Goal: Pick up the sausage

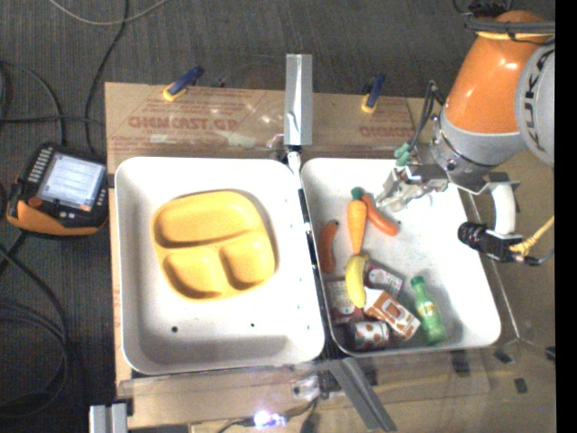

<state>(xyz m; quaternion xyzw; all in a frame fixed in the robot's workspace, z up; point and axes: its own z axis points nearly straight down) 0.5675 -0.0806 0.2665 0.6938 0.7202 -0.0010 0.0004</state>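
- The sausage [327,244] is seen lying against the right bin's [469,296] left wall, not yet lifted.
- The gripper [394,195] hangs near the far edge, released, nothing grasped.

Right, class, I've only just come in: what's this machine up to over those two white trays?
A grey and orange arm reaches in, its end effector poised over the right bin near two carrots. The sausage lies untouched by that bin's left wall, beside a banana, packets and a green bottle. The left bin holds a yellow tray.
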